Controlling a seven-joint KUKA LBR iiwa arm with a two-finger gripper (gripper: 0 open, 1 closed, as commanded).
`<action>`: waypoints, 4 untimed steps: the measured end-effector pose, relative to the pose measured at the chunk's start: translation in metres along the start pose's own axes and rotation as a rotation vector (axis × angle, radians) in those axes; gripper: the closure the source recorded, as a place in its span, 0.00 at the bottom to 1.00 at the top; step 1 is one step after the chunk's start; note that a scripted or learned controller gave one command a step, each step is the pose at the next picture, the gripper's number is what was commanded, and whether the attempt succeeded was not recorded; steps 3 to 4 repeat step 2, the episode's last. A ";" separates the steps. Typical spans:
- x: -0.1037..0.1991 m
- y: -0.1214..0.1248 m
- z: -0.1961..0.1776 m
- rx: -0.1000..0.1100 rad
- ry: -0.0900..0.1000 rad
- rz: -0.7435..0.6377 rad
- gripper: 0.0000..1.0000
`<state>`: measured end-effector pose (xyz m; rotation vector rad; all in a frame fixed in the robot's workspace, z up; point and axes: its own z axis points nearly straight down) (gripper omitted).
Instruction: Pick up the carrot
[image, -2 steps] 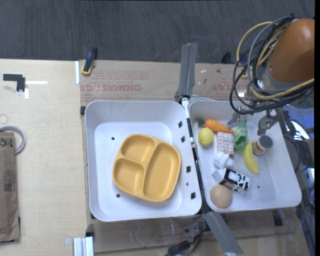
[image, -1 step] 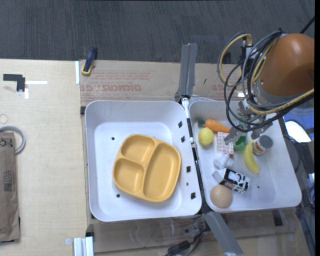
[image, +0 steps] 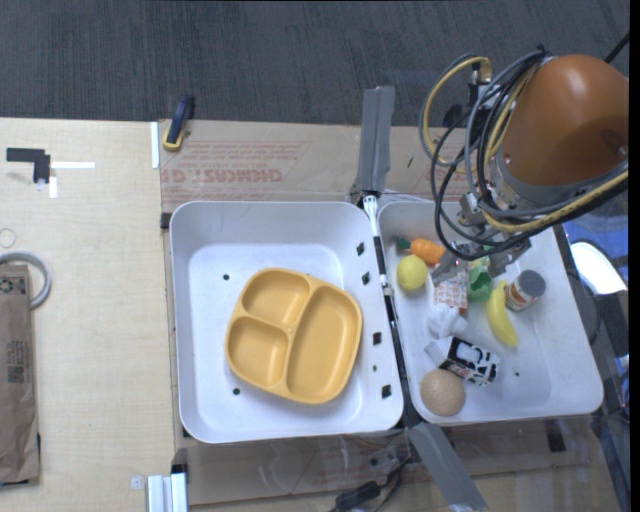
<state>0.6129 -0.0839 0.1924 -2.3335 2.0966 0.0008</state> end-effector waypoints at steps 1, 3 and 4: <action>0.000 0.000 0.000 0.000 0.000 0.000 0.00; 0.005 0.044 0.052 -0.002 0.000 -0.187 0.00; 0.005 0.044 0.052 -0.002 0.000 -0.187 0.00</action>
